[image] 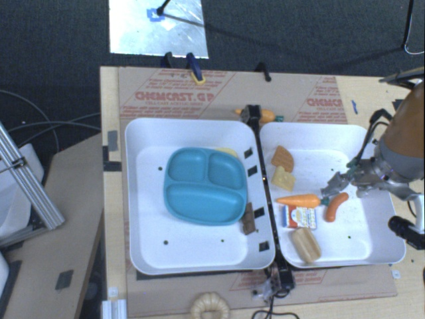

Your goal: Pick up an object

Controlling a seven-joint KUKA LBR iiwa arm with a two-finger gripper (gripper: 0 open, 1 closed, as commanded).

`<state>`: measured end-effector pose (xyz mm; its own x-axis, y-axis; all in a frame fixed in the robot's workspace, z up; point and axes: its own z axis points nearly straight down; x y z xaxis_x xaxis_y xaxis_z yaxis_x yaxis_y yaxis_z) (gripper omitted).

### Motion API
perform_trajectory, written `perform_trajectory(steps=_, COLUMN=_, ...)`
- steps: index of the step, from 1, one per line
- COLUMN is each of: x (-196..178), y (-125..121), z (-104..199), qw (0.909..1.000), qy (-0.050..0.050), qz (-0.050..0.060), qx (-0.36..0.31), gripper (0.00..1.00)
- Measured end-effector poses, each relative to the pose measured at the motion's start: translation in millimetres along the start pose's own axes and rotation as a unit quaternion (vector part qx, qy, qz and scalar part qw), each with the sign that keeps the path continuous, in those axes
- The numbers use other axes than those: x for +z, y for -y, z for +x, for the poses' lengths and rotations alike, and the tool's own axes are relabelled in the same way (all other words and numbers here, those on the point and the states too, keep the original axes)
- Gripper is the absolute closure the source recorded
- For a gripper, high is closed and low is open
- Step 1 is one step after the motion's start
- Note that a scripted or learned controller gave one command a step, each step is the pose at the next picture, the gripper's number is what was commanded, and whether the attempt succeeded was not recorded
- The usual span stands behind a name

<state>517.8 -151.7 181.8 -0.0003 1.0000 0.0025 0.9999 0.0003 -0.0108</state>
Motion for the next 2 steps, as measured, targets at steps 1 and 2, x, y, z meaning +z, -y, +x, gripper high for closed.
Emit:
perform_trajectory(steps=1, x=-6, y=-3, z=0, qw=1.0000, qy=0.001, qz=-0.006, qx=-0.002, gripper=0.00)
perform_trajectory(steps=2, x=57, y=-6, z=1, qw=1.0000, qy=0.000, qz=-0.003, qx=-0.001, gripper=0.00)
